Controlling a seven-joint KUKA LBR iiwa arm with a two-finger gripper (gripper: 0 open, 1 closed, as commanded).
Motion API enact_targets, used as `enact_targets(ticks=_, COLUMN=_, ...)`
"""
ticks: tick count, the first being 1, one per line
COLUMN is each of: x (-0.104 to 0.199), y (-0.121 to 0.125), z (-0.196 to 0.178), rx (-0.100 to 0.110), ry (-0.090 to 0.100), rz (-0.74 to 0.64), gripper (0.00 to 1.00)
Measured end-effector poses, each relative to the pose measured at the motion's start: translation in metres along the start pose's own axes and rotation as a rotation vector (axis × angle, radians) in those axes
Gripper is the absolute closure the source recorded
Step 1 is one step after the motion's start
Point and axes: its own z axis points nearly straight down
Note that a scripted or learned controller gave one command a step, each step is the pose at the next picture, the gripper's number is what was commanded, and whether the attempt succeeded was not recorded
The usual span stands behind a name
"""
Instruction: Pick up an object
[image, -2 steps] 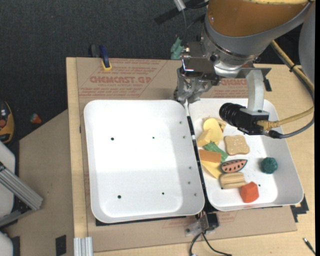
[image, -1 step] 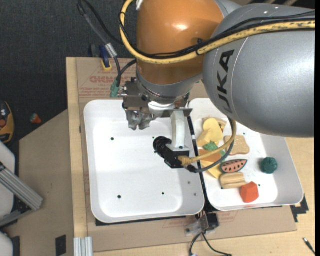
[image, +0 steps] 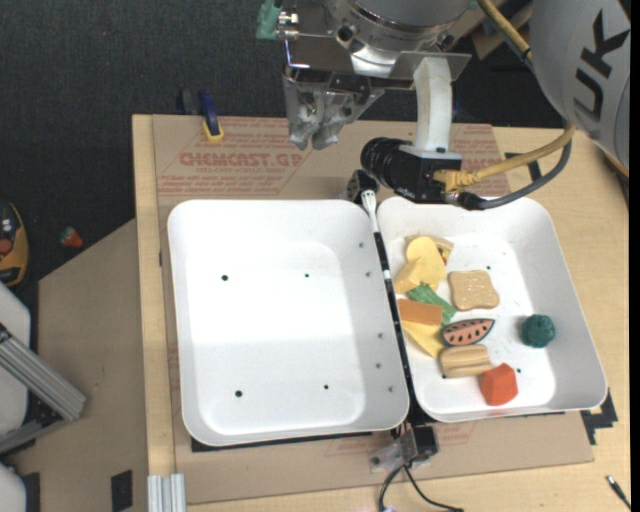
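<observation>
While the gripper (image: 315, 137) hangs near the top middle of the frame, the toys all lie in the right bin (image: 570, 300), low and to the right of it. The gripper is above the brown board (image: 250, 160) with red letters, just past the top edge of the left bin (image: 190, 300). It is not over either bin. Its two fingers (image: 301, 125) point down and sit close together, almost touching. Nothing is between them.

The grey arm (image: 590, 60) comes in from the upper right corner of the frame.

The two white bins sit side by side, and their inner edges touch down the middle of the frame. The left bin has four small dark dots on its floor.

In the right bin, the toys are bunched near the left side. A yellow piece (image: 424, 260) is at the top of the bunch. Just to its right and a bit lower is a slice of toast (image: 472, 290). A green piece (image: 431, 297) lies beside the toast, on its left, and touches an orange wedge (image: 418, 313) under it. A watermelon slice (image: 467, 331) lies below the toast. A tan roll (image: 465, 360) lies right under the watermelon slice. A red block (image: 498, 384) sits at the lower right of the roll, close to the bottom rim. A dark green ball (image: 538, 330) sits by itself, farther right, apart from the others.

A small blue and yellow clip (image: 210, 116) stands on the board in the upper left, well away from the gripper.
</observation>
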Motion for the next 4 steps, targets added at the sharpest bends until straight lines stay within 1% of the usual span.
enact_targets(ticks=1, x=0.001, y=-0.001, z=0.0, rx=0.016, ry=-0.007, rz=-0.002, gripper=1.0)
enact_targets(ticks=4, x=0.005, y=0.0, z=-0.032, rx=0.006, ry=-0.003, rz=-0.007, gripper=1.0)
